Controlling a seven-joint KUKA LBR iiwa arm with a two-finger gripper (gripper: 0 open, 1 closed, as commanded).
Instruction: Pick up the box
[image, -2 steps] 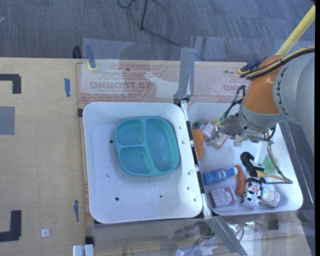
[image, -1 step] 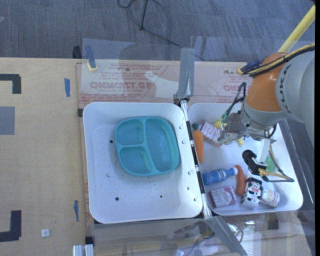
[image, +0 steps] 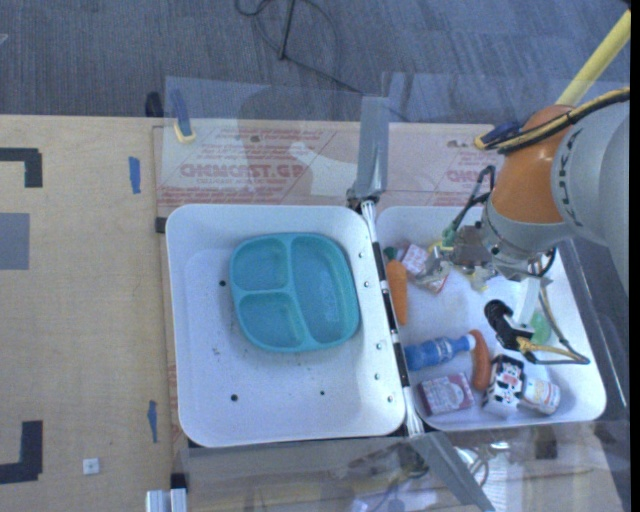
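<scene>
Closest to the lens stands the grey arm, which reaches in from the right over the far part of the right bin. Its claw hangs low near a crumpled packet. I cannot tell if the claw is spread or pressed together, because the wrist and the cables cover it.

The box is not there. It lies flat at the near edge of the same bin, well apart from the claw. I think the main risk is that the claw goes down where it is now and takes the packet instead. A second risk is at the box itself: it lies close to the bin wall, with a blue bottle just behind it and a black-and-white spotted toy beside it. A grasp there can catch a neighbour, or push the box against the wall so that it slides away.

Now the containers. In the left bin lies one teal divided plate. In the right bin there are many small things: an orange carrot along the left wall, the bottle, a reddish sausage, the box, the toy and a small jar.
</scene>
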